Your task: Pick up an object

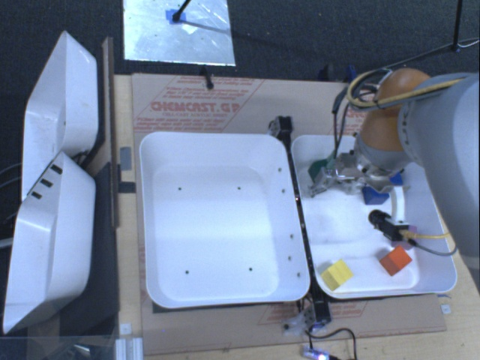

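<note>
Camera view: fingers, state not discernible, low in right-hand shallow white bin near dark green object. Yellow cube, orange cube still lying there; nothing lifted yet.

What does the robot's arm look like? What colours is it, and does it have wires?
The arm is thick, round and grey, with an orange band above the wrist. Yellow and black cables loop beside that band. At the end sits a silvery metal gripper with small dark parts.
</note>
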You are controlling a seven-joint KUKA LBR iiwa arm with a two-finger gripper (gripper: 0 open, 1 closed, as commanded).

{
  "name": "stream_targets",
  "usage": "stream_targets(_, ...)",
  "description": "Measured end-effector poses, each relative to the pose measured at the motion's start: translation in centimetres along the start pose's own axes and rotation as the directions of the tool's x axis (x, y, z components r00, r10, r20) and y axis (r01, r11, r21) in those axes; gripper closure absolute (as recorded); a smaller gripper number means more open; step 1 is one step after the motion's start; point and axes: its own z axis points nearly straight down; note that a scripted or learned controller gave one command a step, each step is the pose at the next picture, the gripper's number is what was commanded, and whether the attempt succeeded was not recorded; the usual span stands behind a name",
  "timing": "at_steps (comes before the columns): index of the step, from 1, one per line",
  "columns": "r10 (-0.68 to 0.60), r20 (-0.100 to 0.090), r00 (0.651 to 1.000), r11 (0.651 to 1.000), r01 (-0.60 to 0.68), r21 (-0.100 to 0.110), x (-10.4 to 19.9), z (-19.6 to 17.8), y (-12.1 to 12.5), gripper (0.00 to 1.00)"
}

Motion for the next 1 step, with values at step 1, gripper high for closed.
stream_targets(1, -0.001, 0.000, 1.000, 1.000, 0.001, -0.008, 0.06, -1.55, 0.19, 1.00)
